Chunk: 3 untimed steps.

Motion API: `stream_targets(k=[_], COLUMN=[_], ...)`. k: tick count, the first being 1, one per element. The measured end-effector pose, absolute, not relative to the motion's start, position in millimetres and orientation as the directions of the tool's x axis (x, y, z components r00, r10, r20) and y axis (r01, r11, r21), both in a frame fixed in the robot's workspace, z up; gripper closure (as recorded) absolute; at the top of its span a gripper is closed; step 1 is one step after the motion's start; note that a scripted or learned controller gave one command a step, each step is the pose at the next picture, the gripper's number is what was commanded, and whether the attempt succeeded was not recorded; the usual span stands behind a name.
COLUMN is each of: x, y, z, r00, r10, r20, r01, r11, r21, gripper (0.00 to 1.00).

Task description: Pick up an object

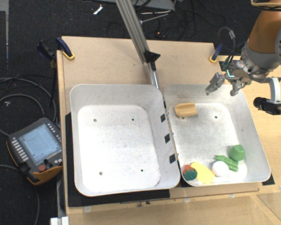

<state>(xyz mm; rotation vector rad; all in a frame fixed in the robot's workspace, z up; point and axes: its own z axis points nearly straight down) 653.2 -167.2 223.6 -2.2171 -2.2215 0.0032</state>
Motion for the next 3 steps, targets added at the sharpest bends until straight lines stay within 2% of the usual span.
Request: stream_targets(k=[1, 2, 3], x=[654.1, 652.7, 649.7], y=[-167, -166, -163], z=[226, 183, 118], r00=[-0.003, -0.001, -0.001], r10=[1.0, 1.0, 1.0], r20=[-0.001, 0.0, 0.001], r01=[1.0, 1.0, 1.0], r11=[0.003, 0.001, 0.001], r21=[0.0, -0.004, -0.006], gripper=[0.0, 0.0, 0.0])
